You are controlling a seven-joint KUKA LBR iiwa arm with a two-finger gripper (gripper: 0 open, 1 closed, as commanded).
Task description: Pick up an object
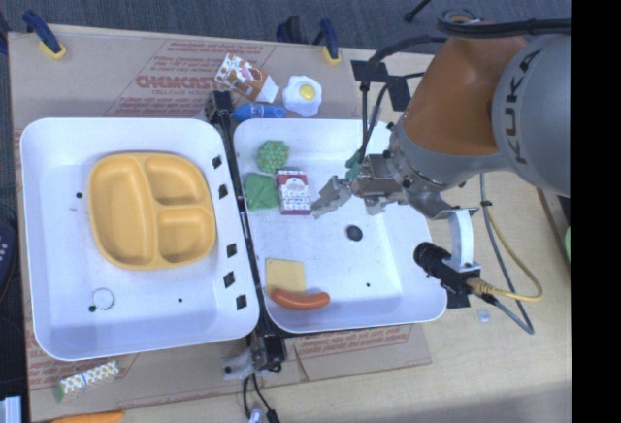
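My gripper (325, 199) hangs over the middle of the right bin (388, 300), its fingertips just right of a small red and white carton (293, 192). Nothing shows between the fingers, which look slightly apart. Left of the carton lie a flat green piece (259, 190) and, further back, a bumpy green toy (273, 155). A yellow cheese slice (285, 274) and a red sausage (300, 299) lie near the bin's front edge. The arm's grey and orange wrist covers the bin's right part.
The left bin (49, 314) holds a yellow divided tray (151, 209). Behind the bins on the cardboard lie a toy egg (304, 94), a blue item (258, 111) and a small printed packet (239, 76). A dark spot (354, 233) marks the right bin's floor.
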